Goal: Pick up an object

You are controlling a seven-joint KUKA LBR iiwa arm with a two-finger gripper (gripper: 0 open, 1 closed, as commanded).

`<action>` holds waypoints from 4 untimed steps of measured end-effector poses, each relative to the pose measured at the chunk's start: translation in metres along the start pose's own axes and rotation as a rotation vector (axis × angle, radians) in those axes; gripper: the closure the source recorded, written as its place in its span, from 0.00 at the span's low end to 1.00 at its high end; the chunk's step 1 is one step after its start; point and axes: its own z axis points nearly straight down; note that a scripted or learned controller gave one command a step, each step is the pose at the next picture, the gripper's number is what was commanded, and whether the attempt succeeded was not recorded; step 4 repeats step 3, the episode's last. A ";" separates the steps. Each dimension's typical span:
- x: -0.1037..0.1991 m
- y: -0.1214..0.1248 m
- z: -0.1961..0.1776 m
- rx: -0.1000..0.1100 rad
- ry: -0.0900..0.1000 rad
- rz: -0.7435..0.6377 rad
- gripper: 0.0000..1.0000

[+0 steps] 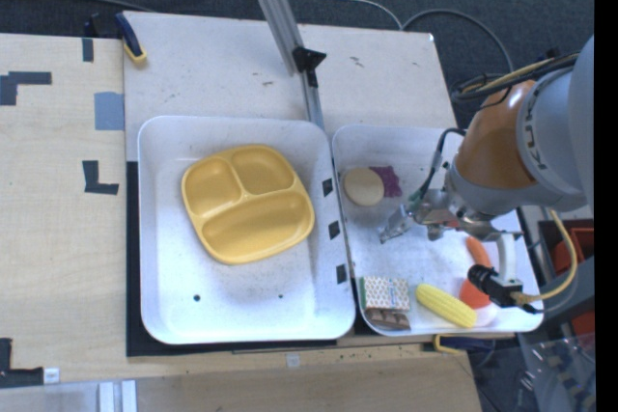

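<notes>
Hand (394, 229): fingers apart, holding nothing, mid right bin (425, 142).
Corn cob (445, 304): yellow, near bin's front edge.

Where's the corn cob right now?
The corn cob lies in the right bin, at its near edge, between the patterned block on its left and the orange pieces on its right, below the gripper.

Yellow divided plate (248, 203), yellow corn (445, 304), tan round (364, 186) (purple scrap (387, 179) beside), checkered packet (386, 295).
</notes>
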 end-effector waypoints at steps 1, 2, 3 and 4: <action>-0.009 0.002 -0.043 -0.012 -0.001 -0.001 0.00; 0.011 -0.049 0.015 -0.009 -0.001 0.000 0.00; -0.012 -0.050 -0.031 -0.012 -0.002 0.000 0.00; -0.012 -0.050 -0.031 -0.012 -0.002 0.000 0.00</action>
